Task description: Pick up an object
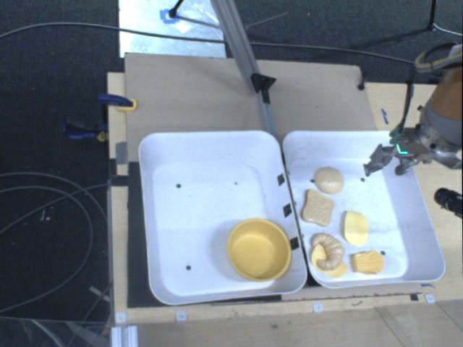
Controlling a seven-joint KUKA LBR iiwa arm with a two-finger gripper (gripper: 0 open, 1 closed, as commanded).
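Nothing picked yet: gripper (pixel 388 160) hangs over the right bin's (pixel 419 215) far edge, fingers spread and bare, bun (pixel 328 180) and other food untouched.

Two white bins (pixel 166 157) side by side on brown board (pixel 195 92); grey pole (pixel 239 35) slants overhead, blue-yellow clamp (pixel 116 102), possibly cables (pixel 43 194), on dark floor.
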